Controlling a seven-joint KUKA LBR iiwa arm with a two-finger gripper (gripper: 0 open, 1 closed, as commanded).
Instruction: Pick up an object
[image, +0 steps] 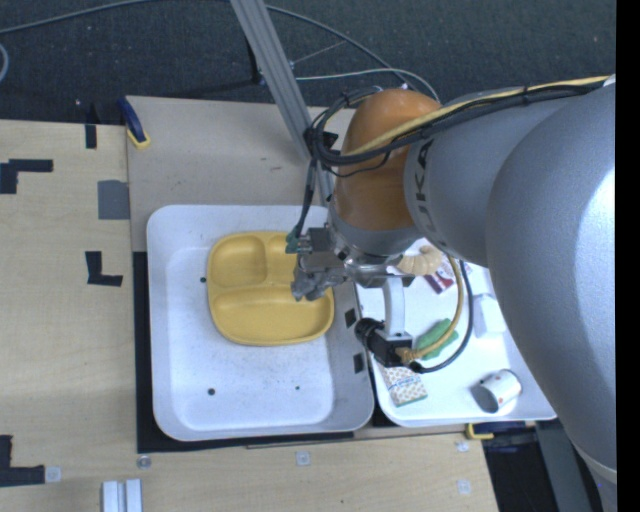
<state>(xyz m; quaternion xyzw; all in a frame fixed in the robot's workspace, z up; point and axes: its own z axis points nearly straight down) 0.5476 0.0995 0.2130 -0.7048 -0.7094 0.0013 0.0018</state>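
A yellow divided plate lies in the left bin, toward its upper right. My gripper hangs over the plate's right edge, low above it; the wrist hides how its fingers stand. In the right bin lie a green object, a small patterned packet, a grey and white cylinder and a tan and red item, partly covered by the arm.
The big grey arm with its orange band covers most of the right bin. A grey pole slants in from the top. The wooden bench lies to the left, with a blue and yellow clip.
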